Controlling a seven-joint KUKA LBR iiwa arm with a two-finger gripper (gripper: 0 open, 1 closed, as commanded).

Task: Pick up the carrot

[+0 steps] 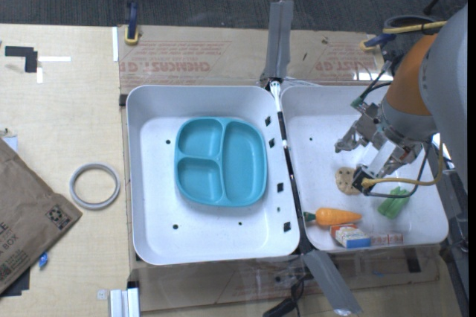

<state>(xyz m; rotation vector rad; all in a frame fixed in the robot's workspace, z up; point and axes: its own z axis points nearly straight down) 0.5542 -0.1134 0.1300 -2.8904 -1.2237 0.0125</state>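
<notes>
The carrot [336, 216], orange with a small green top at its left end, lies on its side near the front of the right bin [312, 122]. My gripper [348, 143] hangs over the middle of that bin, behind the carrot and a little to its right, well apart from it. Nothing shows in its grasp.
A round tan cookie [345, 179] lies just behind the carrot. A green item [394, 202] lies to the carrot's right, and a small red-and-white box [358, 237] at the front wall. The left bin [149, 159] holds a blue divided plate [222, 161]. A tape ring [94, 184] lies on the bench at left.
</notes>
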